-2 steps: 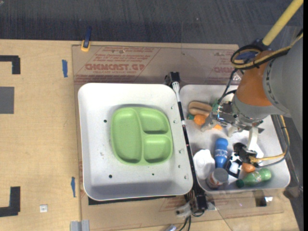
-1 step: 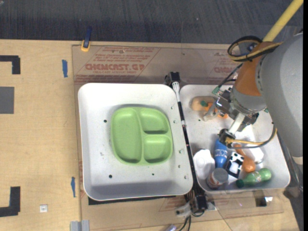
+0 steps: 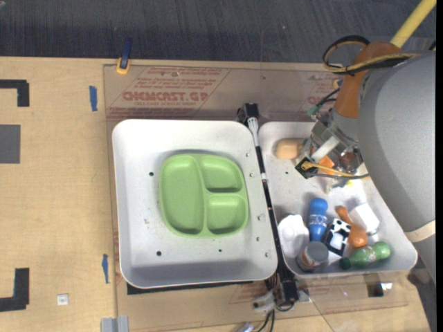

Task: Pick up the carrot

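Note:
The carrot (image 3: 352, 229) looks to be the orange tapered thing lying in the right bin (image 3: 387, 216), between a blue bottle (image 3: 317, 217) and a white piece (image 3: 365, 217). My gripper (image 3: 324, 159) hangs over the far part of that bin, up and to the left of the carrot and apart from it. A short orange streak shows at the gripper's tip; I cannot make out what it is. The arm's grey bulk hides the bin's right side.
A tan lump (image 3: 287, 149) lies at the far left of the right bin. Near the front sit a green thing (image 3: 367, 255), a black-and-white cube (image 3: 338, 232), a grey-capped item (image 3: 313, 254) and a white cup (image 3: 292, 231). The left bin (image 3: 131, 185) holds a green divided plate (image 3: 203, 194).

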### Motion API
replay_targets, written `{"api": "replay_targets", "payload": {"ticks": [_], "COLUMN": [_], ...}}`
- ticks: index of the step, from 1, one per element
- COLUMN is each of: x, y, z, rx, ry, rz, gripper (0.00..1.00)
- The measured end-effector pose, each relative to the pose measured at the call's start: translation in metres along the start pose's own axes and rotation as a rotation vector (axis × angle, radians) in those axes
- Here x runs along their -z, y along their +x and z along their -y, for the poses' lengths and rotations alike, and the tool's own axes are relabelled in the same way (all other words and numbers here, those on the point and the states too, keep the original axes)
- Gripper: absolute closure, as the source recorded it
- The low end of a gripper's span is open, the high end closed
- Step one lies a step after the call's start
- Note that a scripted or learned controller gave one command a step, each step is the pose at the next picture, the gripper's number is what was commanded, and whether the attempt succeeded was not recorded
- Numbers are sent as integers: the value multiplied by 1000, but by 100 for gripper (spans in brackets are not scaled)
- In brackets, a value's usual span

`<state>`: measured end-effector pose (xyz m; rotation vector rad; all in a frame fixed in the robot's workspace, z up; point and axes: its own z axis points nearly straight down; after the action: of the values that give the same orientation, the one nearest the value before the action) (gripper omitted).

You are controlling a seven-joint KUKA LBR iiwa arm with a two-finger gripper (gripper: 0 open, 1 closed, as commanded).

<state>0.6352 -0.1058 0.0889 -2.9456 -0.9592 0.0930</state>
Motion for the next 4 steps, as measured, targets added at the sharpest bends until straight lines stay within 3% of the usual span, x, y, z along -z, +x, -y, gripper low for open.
{"api": "replay_targets", "payload": {"ticks": [1, 2, 3, 4], "x": [-2, 9, 9, -4], "y": [-33, -34, -34, -45], "z": [-4, -4, -3, 24], "rx": [-407, -398, -398, -261], "ry": [-44, -43, -42, -56], "rz": [-55, -47, -45, -55], "gripper": [0, 100, 0, 0]}}
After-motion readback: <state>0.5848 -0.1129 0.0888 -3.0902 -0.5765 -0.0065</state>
